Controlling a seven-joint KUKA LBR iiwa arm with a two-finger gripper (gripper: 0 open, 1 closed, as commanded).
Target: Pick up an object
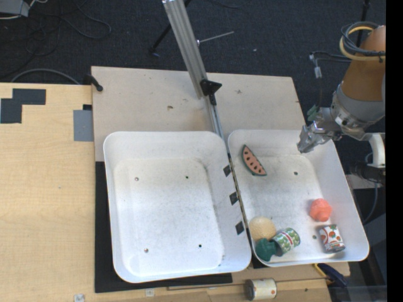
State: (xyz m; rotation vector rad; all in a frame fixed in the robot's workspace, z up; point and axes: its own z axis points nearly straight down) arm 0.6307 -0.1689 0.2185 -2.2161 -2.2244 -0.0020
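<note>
The pincer [306,140] hangs over the far right corner of the right bin [352,197]; whether it is open I cannot tell. A watermelon slice [253,161] lies nearby, with a pink ball [320,209] and two cans [331,238] near the front.

Grey arm [354,102], orange band, yellow cable loops, metallic claw [308,140].

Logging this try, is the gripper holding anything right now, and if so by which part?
Nothing is held. The gripper sits over the right bin's far corner, apart from every object in it.

Two bins [165,145], two cans [286,239], one watermelon slice [253,161].
</note>
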